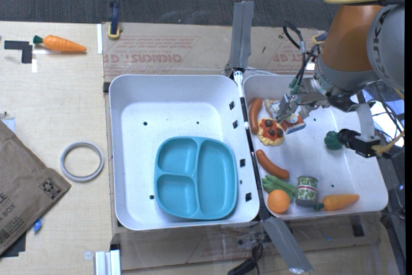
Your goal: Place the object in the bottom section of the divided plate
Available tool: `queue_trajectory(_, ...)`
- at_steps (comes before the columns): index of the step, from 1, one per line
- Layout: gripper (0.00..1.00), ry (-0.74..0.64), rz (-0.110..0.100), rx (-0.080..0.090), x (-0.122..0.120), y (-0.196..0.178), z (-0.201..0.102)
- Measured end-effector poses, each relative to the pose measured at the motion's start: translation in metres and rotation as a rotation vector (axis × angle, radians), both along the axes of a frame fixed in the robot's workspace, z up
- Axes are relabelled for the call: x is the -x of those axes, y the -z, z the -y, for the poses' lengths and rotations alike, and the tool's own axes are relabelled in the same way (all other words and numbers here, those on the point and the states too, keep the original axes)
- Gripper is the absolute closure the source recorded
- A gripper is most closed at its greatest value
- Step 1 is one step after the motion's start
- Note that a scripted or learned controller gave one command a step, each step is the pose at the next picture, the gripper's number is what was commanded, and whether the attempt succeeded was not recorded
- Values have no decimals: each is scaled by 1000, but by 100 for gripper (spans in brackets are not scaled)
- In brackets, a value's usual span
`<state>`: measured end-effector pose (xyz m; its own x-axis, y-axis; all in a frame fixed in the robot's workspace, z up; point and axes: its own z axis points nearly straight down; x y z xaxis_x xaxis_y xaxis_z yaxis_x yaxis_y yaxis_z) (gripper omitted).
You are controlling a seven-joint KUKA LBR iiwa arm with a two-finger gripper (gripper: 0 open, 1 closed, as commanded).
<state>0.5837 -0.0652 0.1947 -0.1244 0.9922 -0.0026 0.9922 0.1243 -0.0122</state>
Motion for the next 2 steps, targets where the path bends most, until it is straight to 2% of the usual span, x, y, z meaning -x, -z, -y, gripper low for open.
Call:
queue_trajectory(1, 100, -325, 6, -6, 31, 5, -52)
queue_trajectory(2, 100, -421, 6, -7, 77, 5, -101)
